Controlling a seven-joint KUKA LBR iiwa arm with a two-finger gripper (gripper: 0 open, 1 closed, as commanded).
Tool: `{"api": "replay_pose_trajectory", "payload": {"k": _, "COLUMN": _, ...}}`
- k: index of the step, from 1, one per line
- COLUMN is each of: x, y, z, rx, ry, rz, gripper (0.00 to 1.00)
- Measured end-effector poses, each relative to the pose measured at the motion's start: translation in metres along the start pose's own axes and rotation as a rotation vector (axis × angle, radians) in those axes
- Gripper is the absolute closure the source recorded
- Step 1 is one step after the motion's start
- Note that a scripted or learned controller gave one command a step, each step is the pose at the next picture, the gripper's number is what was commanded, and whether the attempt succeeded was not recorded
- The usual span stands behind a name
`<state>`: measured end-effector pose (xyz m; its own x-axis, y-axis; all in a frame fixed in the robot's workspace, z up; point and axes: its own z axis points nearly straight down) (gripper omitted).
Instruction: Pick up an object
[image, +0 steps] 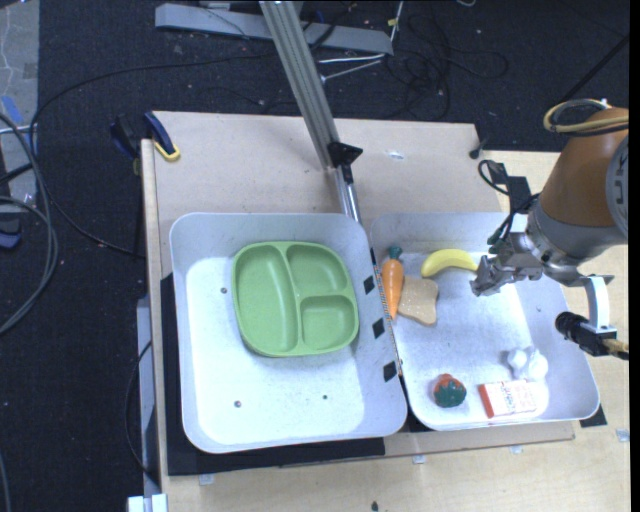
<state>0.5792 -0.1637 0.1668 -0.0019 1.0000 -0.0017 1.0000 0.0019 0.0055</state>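
Banana lies at the right bin's far edge, beside a bread slice and carrot, with the gripper just right of it, grasp state impossible to tell

Two bins, one green tray, six small objects.

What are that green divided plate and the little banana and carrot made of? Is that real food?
Green plate: likely moulded plastic, with a matte, even colour and rounded compartment walls. Banana and carrot: probably toy food of plastic or rubber, since the colours are flat and saturated and the shapes smooth and simplified. The view is too coarse to be sure.
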Motion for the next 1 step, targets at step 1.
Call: {"api": "replay_pose_trajectory", "payload": {"k": 1, "x": 0.0042, "y": 0.0013, "z": -0.0439, "rx": -0.001, "ry": 0.0, "rz": -0.001, "gripper": 1.0}}
